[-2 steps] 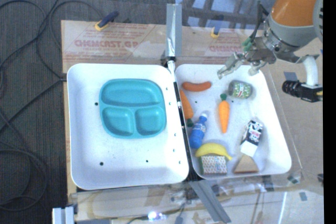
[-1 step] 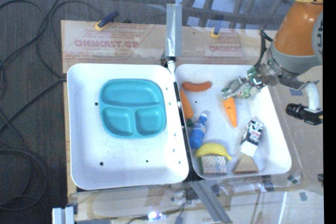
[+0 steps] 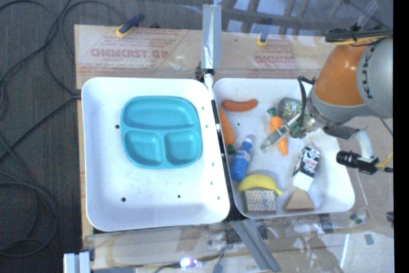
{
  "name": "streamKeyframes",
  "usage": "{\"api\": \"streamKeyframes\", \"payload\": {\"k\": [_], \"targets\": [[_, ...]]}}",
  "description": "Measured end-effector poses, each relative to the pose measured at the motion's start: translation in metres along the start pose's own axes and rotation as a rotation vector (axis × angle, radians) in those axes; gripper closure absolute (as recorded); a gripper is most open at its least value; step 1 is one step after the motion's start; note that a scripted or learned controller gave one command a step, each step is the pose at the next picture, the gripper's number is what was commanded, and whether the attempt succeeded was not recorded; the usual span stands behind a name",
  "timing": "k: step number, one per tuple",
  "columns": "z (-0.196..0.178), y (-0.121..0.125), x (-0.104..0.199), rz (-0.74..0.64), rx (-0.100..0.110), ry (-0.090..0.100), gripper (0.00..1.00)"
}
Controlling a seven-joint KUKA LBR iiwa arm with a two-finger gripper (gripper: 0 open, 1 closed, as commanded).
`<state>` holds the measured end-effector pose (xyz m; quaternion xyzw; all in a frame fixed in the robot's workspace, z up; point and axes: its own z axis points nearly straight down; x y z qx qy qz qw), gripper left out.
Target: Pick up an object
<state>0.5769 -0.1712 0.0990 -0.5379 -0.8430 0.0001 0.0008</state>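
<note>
Printed in faded red on the clear sheet over the desk [image 3: 96,54]: reversed lettering, roughly "CHEMCAST GP", seen mirror-wise beyond the left bin [image 3: 96,156]; same print again beyond the right bin [image 3: 345,198], too washed out to read. Part of black lettering, "KU", on the grey arm [image 3: 383,83] beside the orange band [image 3: 342,77]. Black-and-white label on a small carton [image 3: 307,166] in the right bin, text too small to make out. Patterned wrapper on a small box [image 3: 260,200] at the near wall of the right bin, unreadable.

Reaching in over the right bin's far right corner, wrist angled down and leftward, gripper [image 3: 289,126] low among the objects near the bin's middle. Fingers pointing toward an orange carrot [image 3: 278,135] and a greenish crumpled thing [image 3: 287,107], close against both; cannot tell whether open or closed, nor whether anything sits between them.

Elsewhere in the right bin: a red-orange sausage [image 3: 239,105] near the far wall, a long orange piece [image 3: 227,128] along the left wall, a blue bottle [image 3: 241,160] near the middle, a yellow banana [image 3: 259,183] just above the patterned box, a tan wedge [image 3: 299,202] beside that box.

In the left bin: a teal divided tray [image 3: 162,132], three compartments, lying flat.
</note>
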Motion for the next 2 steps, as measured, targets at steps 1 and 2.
{"api": "streamKeyframes", "payload": {"k": [1, 2], "targets": [[-0.009, 0.001, 0.002, -0.001, -0.003, 0.003, 1.0], [-0.14, 0.043, 0.037, 0.051, -0.001, -0.003, 1.0]]}}
